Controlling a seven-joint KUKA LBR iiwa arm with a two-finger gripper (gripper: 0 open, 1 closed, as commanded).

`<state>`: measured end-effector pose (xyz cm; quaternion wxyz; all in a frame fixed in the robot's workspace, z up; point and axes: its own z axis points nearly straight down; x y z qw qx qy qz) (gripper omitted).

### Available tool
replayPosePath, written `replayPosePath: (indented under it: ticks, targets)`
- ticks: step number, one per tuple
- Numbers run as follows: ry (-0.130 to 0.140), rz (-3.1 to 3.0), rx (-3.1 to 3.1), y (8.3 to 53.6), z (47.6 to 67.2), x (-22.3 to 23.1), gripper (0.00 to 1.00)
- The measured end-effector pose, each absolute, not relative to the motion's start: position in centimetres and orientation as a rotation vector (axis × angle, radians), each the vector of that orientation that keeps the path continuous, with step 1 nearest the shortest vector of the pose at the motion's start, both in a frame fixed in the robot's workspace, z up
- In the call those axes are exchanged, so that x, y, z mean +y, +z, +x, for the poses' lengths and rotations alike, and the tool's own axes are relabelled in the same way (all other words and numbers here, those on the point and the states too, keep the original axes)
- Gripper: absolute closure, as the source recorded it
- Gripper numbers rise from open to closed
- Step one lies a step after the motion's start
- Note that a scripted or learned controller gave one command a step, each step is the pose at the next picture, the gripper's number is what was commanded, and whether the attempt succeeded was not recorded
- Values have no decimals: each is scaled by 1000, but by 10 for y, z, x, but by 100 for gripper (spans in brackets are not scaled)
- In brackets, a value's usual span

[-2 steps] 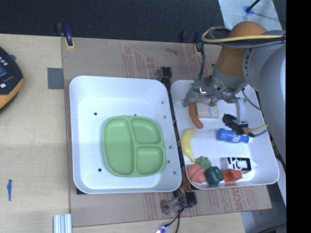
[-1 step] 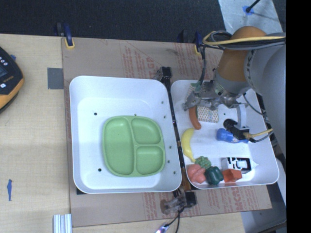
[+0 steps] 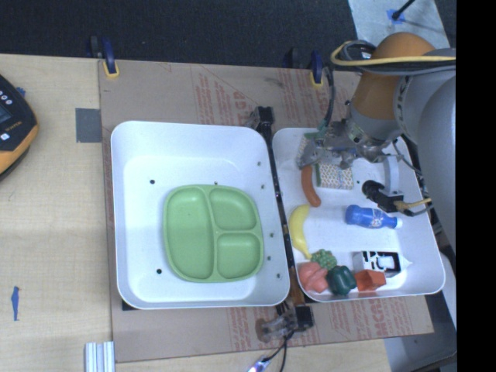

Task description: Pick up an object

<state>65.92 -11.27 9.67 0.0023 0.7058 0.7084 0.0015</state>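
At the far end of the right-hand shallow white bin, the two-finger gripper hung low over a small speckled, light-coloured flat square piece, with a slim orange-red sausage-shaped toy just to the left of it. Which of the two was the intended pick could not be settled; the square piece lay most nearly beneath the claw. Whether the claw was spread or pressed together could not be told, as the grey wrist and its cabling masked it, and nothing showed as held.

To do the step well, I judged the arm should settle on a single object and come straight down over its middle. The flat square offered little height to grip, so the sausage, rounded and narrow, looked the likelier success if taken across its width. The bin's far wall stood close, which called for a careful descent.

Nearer in the same bin lay a blue plastic bottle-like toy on its side towards the right, a yellow banana-shaped toy along the left wall, and at the near end a cluster touching one another: a pink rounded piece, a green leafy piece, a dark green lump and an orange-red block, beside a black-and-white printed card.

The left-hand shallow white bin held one thing, a pale green plastic tray with three compartments, lying flat near its middle.
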Motion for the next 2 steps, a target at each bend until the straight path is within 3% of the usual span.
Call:
replayPosePath:
  ticks: [1, 2]
  targets:
    - [3, 2209, 2221, 109, 660, -114, 100]
    - [-5, 2220, 2227, 117, 558, -144, 100]
